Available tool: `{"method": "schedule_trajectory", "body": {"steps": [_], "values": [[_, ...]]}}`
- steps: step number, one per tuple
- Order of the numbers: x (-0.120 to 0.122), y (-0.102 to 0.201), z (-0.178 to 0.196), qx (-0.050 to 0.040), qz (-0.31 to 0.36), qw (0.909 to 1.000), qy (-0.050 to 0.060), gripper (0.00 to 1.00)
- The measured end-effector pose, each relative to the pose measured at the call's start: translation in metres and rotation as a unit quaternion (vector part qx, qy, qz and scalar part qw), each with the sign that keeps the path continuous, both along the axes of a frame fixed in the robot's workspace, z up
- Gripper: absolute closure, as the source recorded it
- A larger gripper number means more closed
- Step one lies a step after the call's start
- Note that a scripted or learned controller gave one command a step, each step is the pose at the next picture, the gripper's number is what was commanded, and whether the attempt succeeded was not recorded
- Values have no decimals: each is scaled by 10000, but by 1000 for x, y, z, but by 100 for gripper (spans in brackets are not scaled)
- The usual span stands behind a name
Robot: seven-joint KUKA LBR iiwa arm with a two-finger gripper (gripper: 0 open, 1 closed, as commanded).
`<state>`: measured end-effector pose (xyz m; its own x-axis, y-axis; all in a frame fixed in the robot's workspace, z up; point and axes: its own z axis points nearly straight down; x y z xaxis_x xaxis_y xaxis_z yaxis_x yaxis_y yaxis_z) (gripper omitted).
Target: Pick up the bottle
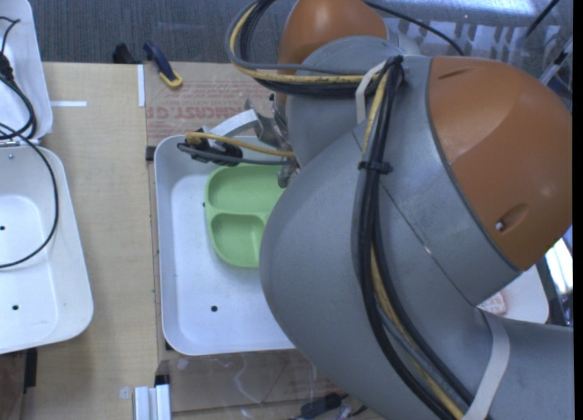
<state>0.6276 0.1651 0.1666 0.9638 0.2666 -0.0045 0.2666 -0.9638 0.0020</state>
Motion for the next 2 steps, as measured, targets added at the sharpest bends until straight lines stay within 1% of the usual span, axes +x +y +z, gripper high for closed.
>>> {"method": "schedule_trajectory", "body": {"steps": [1,2], "values": [[-35,56,86,4,-308,9995,-16,100],[-34,53,94,-8,-345,9994,-7,100]]}}
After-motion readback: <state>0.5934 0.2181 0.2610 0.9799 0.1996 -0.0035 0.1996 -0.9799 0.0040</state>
